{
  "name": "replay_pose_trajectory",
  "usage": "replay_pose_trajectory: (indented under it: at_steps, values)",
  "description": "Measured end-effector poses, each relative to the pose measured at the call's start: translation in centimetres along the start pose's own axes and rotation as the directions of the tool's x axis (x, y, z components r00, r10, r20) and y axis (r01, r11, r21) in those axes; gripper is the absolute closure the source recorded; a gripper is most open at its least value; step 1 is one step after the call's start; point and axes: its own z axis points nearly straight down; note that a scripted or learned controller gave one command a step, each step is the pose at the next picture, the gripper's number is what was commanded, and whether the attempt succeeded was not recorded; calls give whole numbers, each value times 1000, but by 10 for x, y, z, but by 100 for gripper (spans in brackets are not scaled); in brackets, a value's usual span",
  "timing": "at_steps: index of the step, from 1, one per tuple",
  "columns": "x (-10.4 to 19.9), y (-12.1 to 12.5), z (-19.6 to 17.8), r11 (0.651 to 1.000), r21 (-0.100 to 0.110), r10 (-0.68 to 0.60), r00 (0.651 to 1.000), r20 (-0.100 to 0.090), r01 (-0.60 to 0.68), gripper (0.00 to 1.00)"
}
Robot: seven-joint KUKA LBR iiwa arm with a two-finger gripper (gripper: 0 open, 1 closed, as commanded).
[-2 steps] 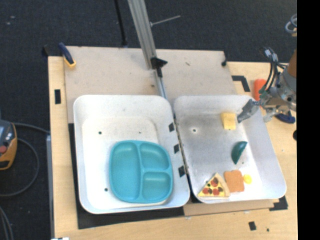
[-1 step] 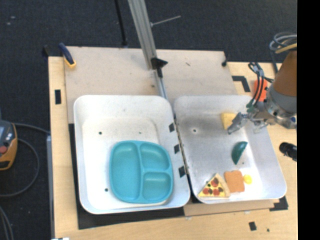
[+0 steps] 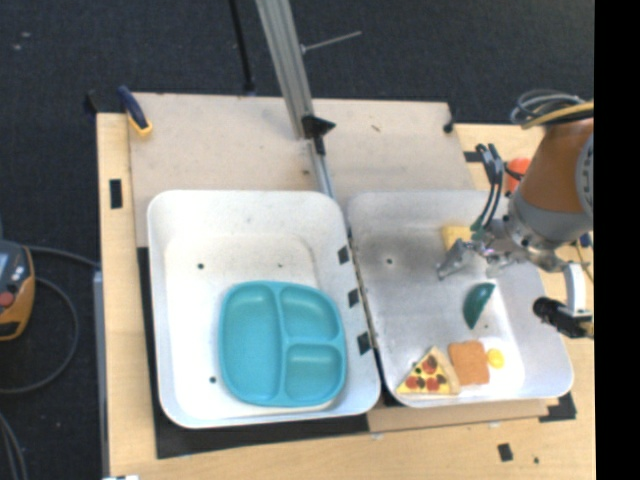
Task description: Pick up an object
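Observation:
My gripper (image 3: 455,260) hangs over the upper middle of the right bin (image 3: 400,268), and the arm (image 3: 553,173) reaches in from the right. A small yellow object (image 3: 456,235) lies just above the gripper tip, close to it. Below and to the right lies a dark green, leaf-shaped object (image 3: 479,304), apart from the gripper. Along the bin's front edge are a toy pizza slice (image 3: 427,375), a tan bread-like piece (image 3: 468,365) and a small yellow piece (image 3: 494,358). I see nothing held in the gripper.
The left bin (image 3: 200,238) holds a light blue divided plate (image 3: 283,343) at its front right. A metal post (image 3: 290,58) rises behind the bins. Cables and a black part (image 3: 560,313) hang from the arm at the right bin's edge.

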Motion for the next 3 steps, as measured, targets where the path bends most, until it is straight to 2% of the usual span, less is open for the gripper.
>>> replay_pose_trajectory:
  at_steps: [1,2,3]
  values:
    - [-1,1,33,1000,-4,2,1000,2,-2,0]
    - [-2,2,20,1000,-9,4,1000,3,-3,100]
    - [-6,0,-45,1000,-10,3,1000,3,-3,100]
